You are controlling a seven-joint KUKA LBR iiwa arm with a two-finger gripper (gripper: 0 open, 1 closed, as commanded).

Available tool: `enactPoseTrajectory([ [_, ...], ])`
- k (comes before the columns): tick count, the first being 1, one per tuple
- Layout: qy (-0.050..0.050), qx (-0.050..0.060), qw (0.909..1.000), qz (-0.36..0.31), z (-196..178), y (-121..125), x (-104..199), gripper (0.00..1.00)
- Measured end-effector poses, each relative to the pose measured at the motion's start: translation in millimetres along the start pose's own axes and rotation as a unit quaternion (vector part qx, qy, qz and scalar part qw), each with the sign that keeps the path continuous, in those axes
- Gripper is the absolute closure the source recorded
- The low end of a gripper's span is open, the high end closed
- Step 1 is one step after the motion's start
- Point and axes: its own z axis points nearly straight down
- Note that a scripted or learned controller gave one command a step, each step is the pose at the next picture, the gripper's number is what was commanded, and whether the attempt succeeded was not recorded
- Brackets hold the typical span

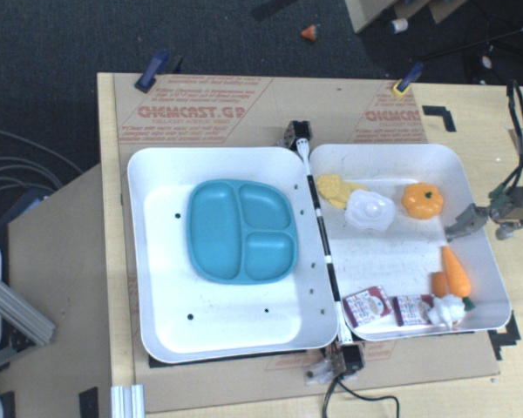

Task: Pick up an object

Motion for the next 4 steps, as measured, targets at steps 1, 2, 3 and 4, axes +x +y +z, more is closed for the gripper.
enactPoseTrajectory([
  [1, 0.001, 0.000, 1.0000, -0.001, 135, 16, 21, 0.00],
  [2, 0.014, 0.005, 0.9999, -0.005, 135, 25, 4, 0.00],
  [3, 0.005, 0.000, 1.0000, -0.003, 135, 88, -2, 0.00],
  [4, 0.002, -0.001, 1.0000, -0.003, 125, 88, -5, 1.00],
])
